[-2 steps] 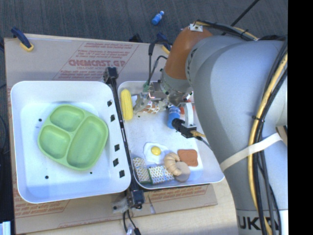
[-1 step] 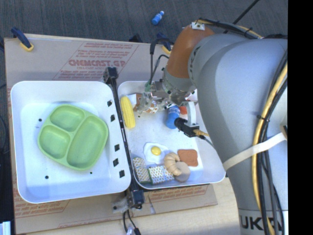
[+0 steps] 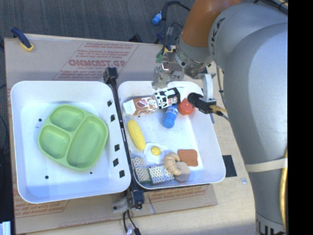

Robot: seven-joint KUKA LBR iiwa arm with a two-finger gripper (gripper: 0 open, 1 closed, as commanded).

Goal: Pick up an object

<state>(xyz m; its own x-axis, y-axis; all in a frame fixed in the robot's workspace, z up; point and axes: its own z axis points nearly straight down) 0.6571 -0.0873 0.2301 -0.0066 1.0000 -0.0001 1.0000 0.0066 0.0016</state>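
In the camera view, the gripper [image 3: 165, 83] is hanging over the far end of the right bin [image 3: 210, 146], with a black-and-white patterned carton [image 3: 167, 100] lying just below it; whether the claw is wide or narrow I cannot tell. A blue bottle [image 3: 169, 117] and a red piece [image 3: 186, 107] are sitting nearby. For a clean pick, I would centre over the carton, clear of its neighbours. Beyond the claw, the cardboard [image 3: 93, 58] is reading "CHEMCAST GP".
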